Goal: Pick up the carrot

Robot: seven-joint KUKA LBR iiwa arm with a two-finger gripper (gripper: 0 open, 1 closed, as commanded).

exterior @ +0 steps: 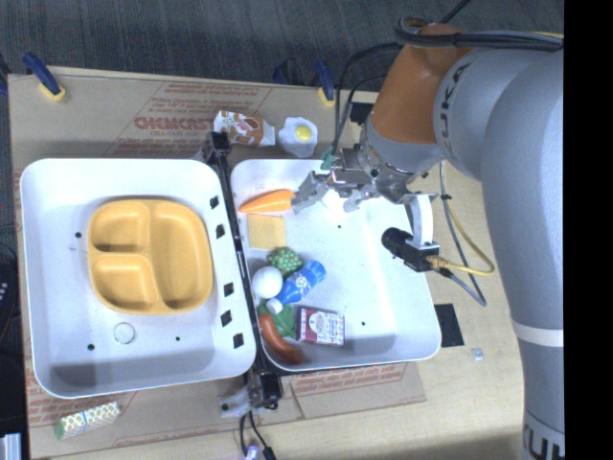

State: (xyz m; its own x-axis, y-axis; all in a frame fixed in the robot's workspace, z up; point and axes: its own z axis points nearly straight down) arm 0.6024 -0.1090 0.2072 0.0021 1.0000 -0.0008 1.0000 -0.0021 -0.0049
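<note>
The carrot (267, 200) is a short orange cone lying on its side, thick end toward the right and its tip pointing left, on the floor of the right bin (383, 300) in that bin's far-left corner. It sits close to the divider where the two bins meet and just short of the far wall, so there is little room on its left and far sides. Just near of it lies a pale yellow cheese slice (266, 230), almost touching. Farther toward the near edge, along the same left wall, are a green vegetable (284, 260), a white egg (266, 282), a blue bottle (300, 283), a sausage (278, 338) and a small red carton (320, 327). The centre and right of this bin's floor are bare.

The hand (311, 192) sits at the carrot's thick end, with its fingers parted and nothing between them; the carrot rests on the bin floor just beside them.

The left bin (53, 257) holds a yellow divided tray (150, 254). On the table (144, 103) beyond the bins stand a small milk carton (239, 127) and a toy fried egg (300, 135).
</note>
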